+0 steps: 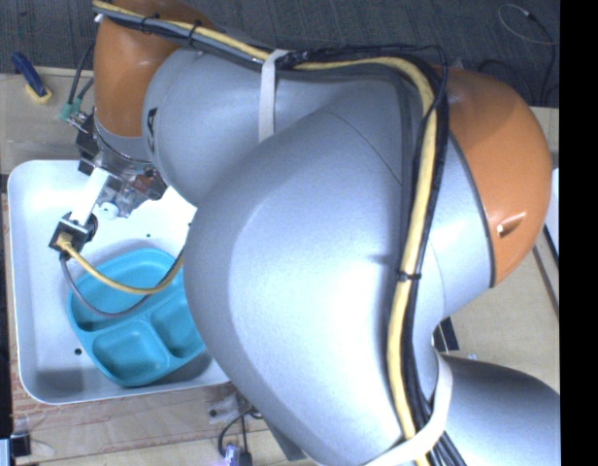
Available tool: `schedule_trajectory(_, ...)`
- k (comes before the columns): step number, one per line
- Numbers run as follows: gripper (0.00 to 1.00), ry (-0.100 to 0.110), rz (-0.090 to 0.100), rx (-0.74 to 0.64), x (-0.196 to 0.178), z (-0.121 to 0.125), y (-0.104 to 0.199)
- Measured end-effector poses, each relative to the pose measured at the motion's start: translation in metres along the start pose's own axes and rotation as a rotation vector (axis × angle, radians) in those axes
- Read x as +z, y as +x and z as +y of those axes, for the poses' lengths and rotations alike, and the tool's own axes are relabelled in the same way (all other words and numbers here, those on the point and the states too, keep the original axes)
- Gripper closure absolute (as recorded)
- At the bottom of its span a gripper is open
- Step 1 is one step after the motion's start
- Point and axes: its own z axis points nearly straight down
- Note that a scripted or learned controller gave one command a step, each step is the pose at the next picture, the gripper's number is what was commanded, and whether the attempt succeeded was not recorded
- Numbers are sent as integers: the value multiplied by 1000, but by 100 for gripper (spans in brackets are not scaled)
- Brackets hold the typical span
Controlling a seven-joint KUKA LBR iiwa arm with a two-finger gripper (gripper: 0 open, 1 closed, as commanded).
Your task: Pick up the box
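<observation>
Box (134, 343): I take it to be the blue divided container, the only candidate I see. It lies in the near part of the left bin (32, 221), open side up, its right edge hidden under the arm (328, 260).

Look: bright blue, rounded corners, smooth and slightly glossy. Low walls split it into compartments; I count three, and more could be hidden. It looks like moulded plastic.

Handling, my judgement: light, fairly stiff, not fragile. The slick surface could slip in a pinch. It is shallow and wide, so spanning the whole body looks unlikely. Best hold is probably a thin upright wall, either the outer rim on the exposed left side or a divider ridge between compartments, taken from above. An off-centre rim hold may let it tilt or swing once lifted.

Claw (110, 202): it hangs over the far part of the same bin, above and just beyond the box, not touching it. Apart or together, I cannot tell; the wrist hardware blocks it. A yellow cable (115, 282) loops across the box's far compartment and could snag.
</observation>
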Motion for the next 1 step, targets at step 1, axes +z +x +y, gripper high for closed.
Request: schedule_trajectory(1,100,9,-9,66,63,51,-18)
